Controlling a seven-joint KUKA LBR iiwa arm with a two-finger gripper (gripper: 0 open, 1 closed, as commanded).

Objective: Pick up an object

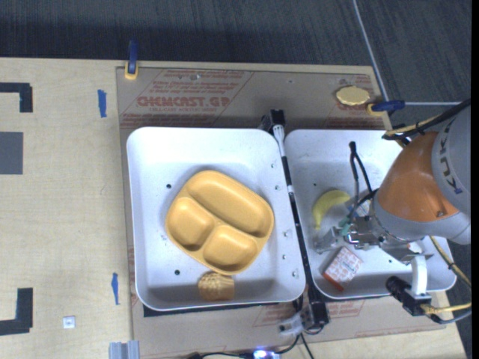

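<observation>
Where the claw [346,234] hangs, a banana [329,203] lies just beside.

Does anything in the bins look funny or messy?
A bit. In the left bin, the yellow tray lies upside down and askew, with a small tan thing at its lower edge. In the right bin, a banana and a red-and-white packet lie jumbled near the gripper.

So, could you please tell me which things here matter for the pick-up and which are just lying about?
Part of the job:
- gripper, low in the right bin
- banana beside it
- small red and white box beside it

Lying about:
- yellow divided tray in the left bin
- small tan object below the tray
- blue clamps on the bench
</observation>
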